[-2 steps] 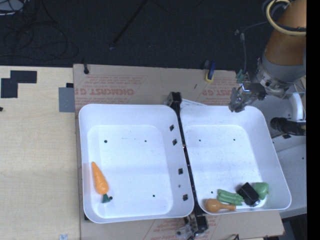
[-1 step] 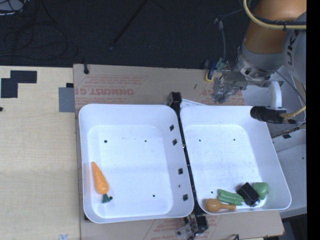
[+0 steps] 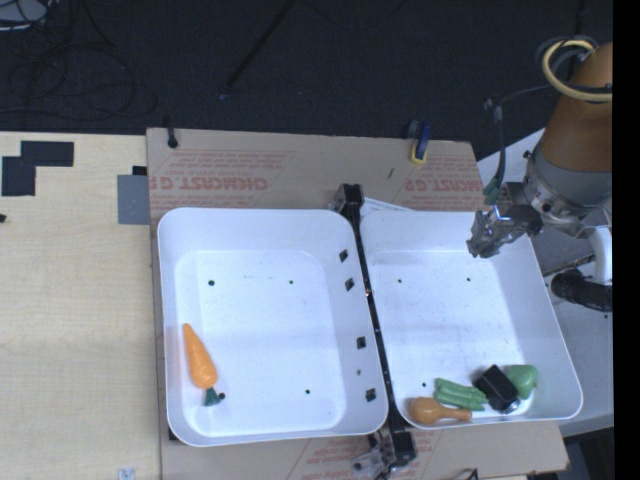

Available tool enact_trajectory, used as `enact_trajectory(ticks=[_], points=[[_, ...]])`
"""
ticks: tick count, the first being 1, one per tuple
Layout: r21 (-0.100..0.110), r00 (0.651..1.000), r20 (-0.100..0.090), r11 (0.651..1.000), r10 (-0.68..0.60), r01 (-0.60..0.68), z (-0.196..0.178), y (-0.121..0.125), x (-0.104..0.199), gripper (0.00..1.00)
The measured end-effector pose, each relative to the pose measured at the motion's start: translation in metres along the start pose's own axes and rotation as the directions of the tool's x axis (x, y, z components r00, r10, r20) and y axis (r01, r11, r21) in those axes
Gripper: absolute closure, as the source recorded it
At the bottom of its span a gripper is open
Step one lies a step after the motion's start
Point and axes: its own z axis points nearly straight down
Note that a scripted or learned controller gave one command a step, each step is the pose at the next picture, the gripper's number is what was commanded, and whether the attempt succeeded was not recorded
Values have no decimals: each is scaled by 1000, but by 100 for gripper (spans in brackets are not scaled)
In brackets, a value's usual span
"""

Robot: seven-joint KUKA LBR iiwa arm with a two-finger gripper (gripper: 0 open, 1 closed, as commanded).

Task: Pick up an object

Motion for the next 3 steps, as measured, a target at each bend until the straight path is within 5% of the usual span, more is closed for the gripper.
enact_trajectory(ticks=[1, 2, 3], points=[[-11, 1000, -1, 1000, -10, 10, -16, 42, 26, 100], [-10, 1000, -2, 1000, -12, 12, -31, 59, 71, 100], [0, 1000, -1, 1000, -1, 1, 20, 16, 17, 100]])
